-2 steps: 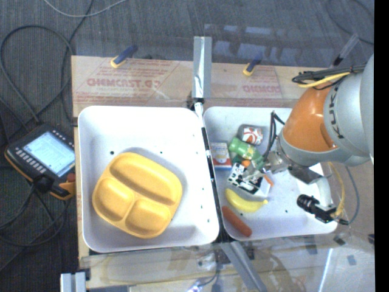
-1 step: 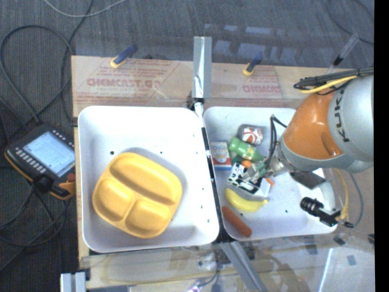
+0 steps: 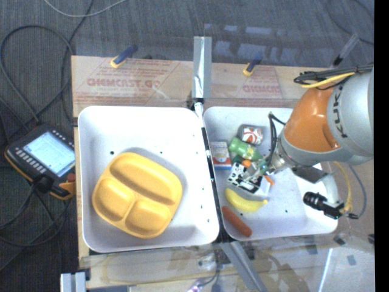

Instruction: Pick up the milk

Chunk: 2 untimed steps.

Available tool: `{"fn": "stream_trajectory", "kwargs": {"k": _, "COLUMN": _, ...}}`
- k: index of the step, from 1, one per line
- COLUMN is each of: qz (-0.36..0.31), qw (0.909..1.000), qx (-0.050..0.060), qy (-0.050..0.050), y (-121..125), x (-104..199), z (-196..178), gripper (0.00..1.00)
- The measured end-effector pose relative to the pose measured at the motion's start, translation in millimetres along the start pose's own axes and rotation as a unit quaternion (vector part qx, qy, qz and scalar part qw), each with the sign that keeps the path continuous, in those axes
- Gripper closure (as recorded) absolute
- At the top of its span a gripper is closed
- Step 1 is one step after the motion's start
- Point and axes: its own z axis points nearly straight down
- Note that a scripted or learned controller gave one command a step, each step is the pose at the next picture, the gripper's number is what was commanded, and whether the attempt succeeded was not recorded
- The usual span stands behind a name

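The left bin point(image 3: 91, 126) holds a yellow divided tray point(image 3: 138, 194) off its near-left corner. In the right bin point(image 3: 304, 227), the gripper point(image 3: 252, 176) hangs over clutter beside the left wall; whether its jaws are open or shut, I cannot tell. The milk carton point(image 3: 219, 153) touches that wall. A banana point(image 3: 245, 201) and sausage point(image 3: 236, 222) lie toward the near edge.

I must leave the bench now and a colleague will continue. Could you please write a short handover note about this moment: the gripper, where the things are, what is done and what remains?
Gripper: low in the right bin, among the small items near its left side. Whether it holds anything cannot be told.
Milk: the small carton against the right bin's left wall looks like it, but I am not sure.
Also in the right bin: banana, sausage, green item, small can.
Left bin: yellow divided tray.
Done: nothing lifted that I can see.
Left: grasp and lift the milk.
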Motion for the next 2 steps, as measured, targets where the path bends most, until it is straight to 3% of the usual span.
{"fn": "stream_trajectory", "kwargs": {"k": 1, "qz": 0.046, "qw": 0.9989, "qx": -0.01, "qy": -0.006, "y": -7, "x": 6, "z": 0, "gripper": 0.0}}
{"fn": "stream_trajectory", "kwargs": {"k": 2, "qz": 0.079, "qw": 0.9969, "qx": 0.003, "qy": 0.001, "y": 7, "x": 2, "z": 1, "gripper": 0.0}}
